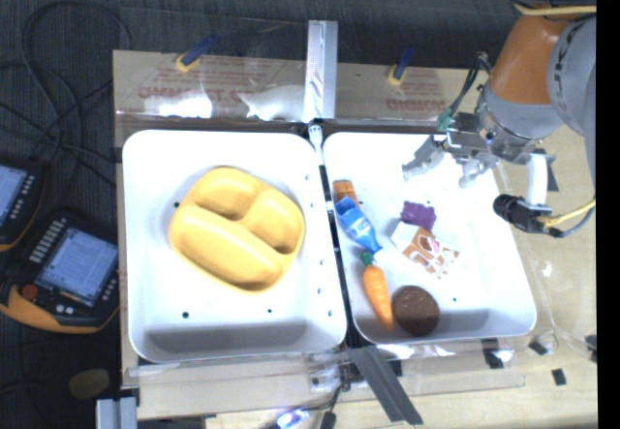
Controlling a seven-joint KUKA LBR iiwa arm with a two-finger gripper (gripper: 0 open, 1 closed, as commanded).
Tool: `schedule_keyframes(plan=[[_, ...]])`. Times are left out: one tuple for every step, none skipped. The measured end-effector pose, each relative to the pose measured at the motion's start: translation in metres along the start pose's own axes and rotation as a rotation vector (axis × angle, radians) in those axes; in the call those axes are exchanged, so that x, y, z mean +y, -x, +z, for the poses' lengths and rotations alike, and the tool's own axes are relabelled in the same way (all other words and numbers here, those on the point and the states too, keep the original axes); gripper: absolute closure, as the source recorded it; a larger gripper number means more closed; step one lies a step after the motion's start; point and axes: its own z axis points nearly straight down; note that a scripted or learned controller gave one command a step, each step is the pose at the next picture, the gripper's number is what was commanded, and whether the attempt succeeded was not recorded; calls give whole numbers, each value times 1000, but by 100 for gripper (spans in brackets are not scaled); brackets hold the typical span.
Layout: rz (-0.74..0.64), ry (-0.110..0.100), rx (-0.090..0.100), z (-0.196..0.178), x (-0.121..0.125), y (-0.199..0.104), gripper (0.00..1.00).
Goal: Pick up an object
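while the arm [542, 49] reaches in from the right, its tool [448, 162] hangs over the upper part of the right bin [504, 262], fingers spread and released, nothing between them. below it lie a purple block [418, 215], a printed white packet [426, 250], a blue wrapper [356, 224], an orange carrot [377, 293] and a brown ball [416, 309], the last two touching at the front wall. the left bin [155, 311] on the worktop holds a large yellow loaf-shaped object [237, 227].
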Motion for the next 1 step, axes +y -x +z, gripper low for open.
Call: schedule_keyframes(plan=[[-47, -1, 2, 116, -40, 8, 0]])
